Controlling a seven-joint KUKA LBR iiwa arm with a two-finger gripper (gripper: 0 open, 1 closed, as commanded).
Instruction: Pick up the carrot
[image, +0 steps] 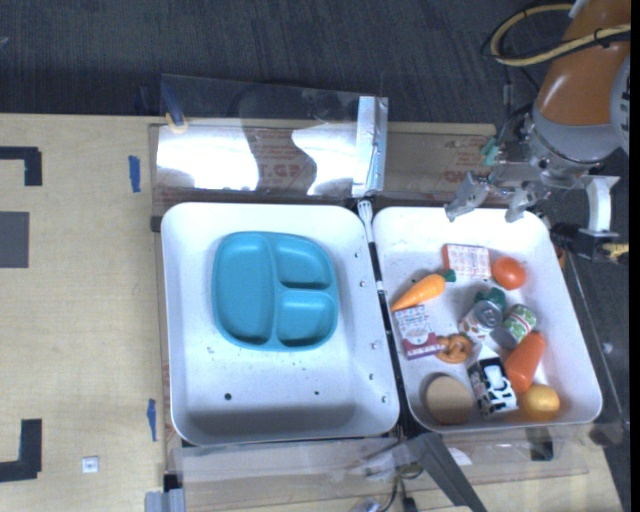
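Orange carrot (420, 290) is lying tilted near the left edge of the right bin (575, 330), green end pointing toward the middle, just beside a small flat packet (413, 327). The tool (494, 203) hangs over that bin's far edge, fingers spread open with nothing between them, well apart from the carrot. Rest of the bin is pretty cluttered: a red tomato (509, 272), a couple of cans (505, 320), a lemon (541, 401). The left bin (185, 330) has a blue divided tray (274, 289) in it.
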